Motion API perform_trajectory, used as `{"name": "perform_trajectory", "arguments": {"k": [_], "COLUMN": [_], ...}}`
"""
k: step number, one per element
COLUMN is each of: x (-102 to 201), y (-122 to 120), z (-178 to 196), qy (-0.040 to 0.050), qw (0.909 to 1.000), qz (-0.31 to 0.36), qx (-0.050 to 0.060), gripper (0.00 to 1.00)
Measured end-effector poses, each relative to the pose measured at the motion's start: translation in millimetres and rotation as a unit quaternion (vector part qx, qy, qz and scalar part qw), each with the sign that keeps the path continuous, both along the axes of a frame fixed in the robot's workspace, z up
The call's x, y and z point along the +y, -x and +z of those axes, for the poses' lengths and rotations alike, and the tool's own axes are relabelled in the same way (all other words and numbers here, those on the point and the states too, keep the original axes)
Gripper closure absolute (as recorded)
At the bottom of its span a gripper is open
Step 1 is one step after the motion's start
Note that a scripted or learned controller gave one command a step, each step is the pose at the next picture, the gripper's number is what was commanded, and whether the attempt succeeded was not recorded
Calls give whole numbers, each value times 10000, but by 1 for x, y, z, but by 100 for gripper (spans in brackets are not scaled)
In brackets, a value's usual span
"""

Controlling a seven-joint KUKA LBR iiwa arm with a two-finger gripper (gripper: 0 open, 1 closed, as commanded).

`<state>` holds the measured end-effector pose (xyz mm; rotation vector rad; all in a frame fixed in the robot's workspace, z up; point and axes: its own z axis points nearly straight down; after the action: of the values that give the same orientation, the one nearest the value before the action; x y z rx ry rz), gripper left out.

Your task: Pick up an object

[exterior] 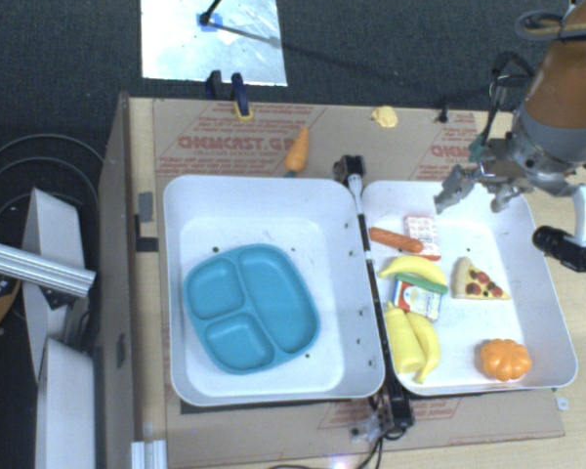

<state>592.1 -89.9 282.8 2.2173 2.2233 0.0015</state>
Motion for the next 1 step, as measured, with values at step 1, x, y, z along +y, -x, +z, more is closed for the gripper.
{"name": "perform_trajectory", "arguments": {"k": [1], "x": [-7], "y": [-4], "z": [-122], "qy": [-7], "qw": [10000], "qz": [-10], "qx": [52], "gripper": [0]}}
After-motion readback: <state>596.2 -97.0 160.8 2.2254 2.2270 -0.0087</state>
